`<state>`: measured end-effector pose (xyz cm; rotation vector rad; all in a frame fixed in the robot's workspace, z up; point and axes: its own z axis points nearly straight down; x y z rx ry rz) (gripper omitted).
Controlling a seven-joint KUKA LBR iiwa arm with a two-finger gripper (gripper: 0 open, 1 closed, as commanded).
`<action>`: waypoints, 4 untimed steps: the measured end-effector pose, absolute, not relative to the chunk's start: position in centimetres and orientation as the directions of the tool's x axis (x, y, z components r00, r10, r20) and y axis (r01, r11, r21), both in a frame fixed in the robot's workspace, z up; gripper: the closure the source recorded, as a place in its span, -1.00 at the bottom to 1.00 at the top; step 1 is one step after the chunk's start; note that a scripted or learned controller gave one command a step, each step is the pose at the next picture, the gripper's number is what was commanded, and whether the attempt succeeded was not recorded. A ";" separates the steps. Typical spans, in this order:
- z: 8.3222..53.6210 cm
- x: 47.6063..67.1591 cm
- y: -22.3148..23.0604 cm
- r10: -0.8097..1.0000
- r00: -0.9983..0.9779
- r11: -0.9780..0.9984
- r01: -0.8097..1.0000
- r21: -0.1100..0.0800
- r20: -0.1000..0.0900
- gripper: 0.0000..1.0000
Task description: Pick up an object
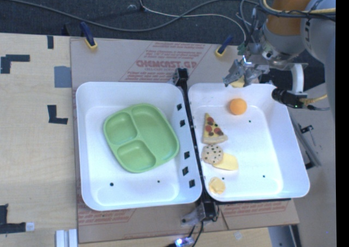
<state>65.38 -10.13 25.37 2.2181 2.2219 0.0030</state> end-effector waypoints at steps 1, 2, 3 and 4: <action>24.7 65.4 -5.8 1.000 -0.004 0.004 1.000 -0.002 0.000 1.00; 24.8 64.2 -1.0 1.000 -0.004 0.004 1.000 -0.001 0.000 1.00; 25.0 63.9 3.6 1.000 -0.005 0.005 1.000 -0.002 0.000 1.00; 25.2 63.4 8.8 1.000 -0.006 0.006 1.000 -0.001 0.000 1.00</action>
